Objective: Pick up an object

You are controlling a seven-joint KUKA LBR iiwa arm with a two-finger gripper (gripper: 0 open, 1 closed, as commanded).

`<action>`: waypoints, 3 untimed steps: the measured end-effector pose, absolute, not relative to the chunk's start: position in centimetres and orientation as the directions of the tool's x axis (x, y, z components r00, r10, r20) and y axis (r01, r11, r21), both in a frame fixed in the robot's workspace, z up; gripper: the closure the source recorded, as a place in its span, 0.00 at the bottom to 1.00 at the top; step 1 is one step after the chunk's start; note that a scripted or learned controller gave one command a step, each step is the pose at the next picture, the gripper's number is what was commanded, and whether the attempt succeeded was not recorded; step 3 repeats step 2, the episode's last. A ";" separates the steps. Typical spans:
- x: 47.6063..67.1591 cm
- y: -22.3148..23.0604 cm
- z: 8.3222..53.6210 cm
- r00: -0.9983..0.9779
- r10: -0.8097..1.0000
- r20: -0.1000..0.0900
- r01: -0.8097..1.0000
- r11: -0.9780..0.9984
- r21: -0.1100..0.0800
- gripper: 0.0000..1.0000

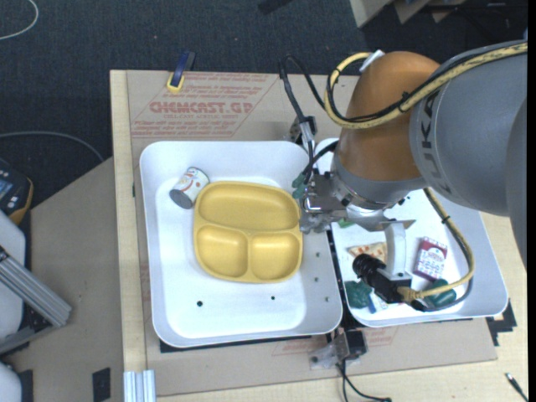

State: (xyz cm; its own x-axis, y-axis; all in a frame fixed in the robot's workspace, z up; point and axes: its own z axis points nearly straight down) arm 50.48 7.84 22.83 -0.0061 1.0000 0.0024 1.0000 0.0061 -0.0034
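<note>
My gripper (369, 256) hangs low over the near left part of the right bin (481, 296), under the big orange and grey wrist. An orange and white patterned piece (365, 249) lies right at it. To its right lies a small red and white packet (431, 258). A dark green object (358, 296) sits by the bin's front left corner. In the left bin (167, 291) a yellow divided plate (247, 229) lies in the middle, with a small white and grey cup (188, 187) on its side at the plate's far left.
The arm covers most of the right bin's far half. The ridge between the two bins (322, 262) runs just left of the gripper. The bins rest on a brown board (201, 103) with a yellow and blue clip (178, 72) at its far edge.
</note>
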 end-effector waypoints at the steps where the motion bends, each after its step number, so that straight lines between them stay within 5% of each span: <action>1: 49.6 9.6 21.5 -0.002 1.000 0.001 1.000 0.002 -0.005 1.00; 3: 50.1 9.9 22.4 -0.001 1.000 0.000 1.000 0.001 0.001 1.00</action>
